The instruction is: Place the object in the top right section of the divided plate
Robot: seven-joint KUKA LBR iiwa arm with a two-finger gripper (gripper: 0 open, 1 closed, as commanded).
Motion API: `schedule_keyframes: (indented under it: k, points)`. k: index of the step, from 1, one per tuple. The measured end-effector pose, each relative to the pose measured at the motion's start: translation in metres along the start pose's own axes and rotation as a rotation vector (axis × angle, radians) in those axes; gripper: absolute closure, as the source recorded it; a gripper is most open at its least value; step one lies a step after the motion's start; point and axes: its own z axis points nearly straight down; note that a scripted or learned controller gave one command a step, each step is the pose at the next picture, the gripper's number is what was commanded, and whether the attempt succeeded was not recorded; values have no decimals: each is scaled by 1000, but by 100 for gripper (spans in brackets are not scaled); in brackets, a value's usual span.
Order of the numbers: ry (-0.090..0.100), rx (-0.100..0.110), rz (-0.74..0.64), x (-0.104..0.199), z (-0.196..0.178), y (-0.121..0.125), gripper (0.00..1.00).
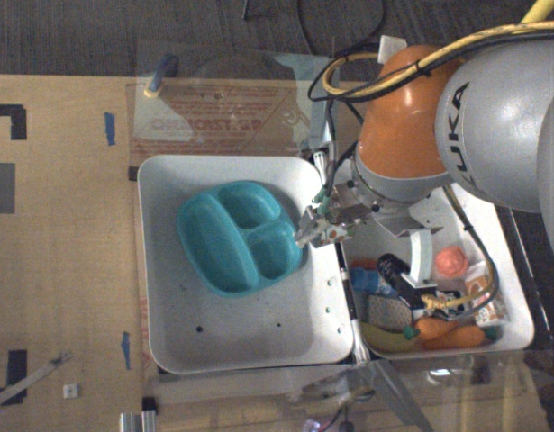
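A teal divided plate (224,241) lies in the left white bin (168,331), toward its upper middle. It has one large section on the left and two smaller ones on the right. My gripper (314,226) hangs at the plate's right edge, over the wall between the two bins and beside the lower of the two small sections. Its metal tip points down and left toward the plate. I cannot make out any object in it. The orange and grey wrist (412,142) hides the upper part of the right bin.
The right bin (520,322) holds several things: a salmon-pink round piece (452,261), an orange carrot (449,336), a yellow banana (385,337), a blue item (365,280) and a small box (482,292). A clear sheet (222,106) lies behind the left bin.
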Motion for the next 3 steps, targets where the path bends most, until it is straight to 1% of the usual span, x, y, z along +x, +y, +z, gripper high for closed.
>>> schedule_keyframes:
  k: [1,2,3]
  points:
    - [2,10,-1,-38,39,0,0]
    - [-2,11,613,-13,40,-14,0]
    - [-2,8,410,-13,33,19,0]
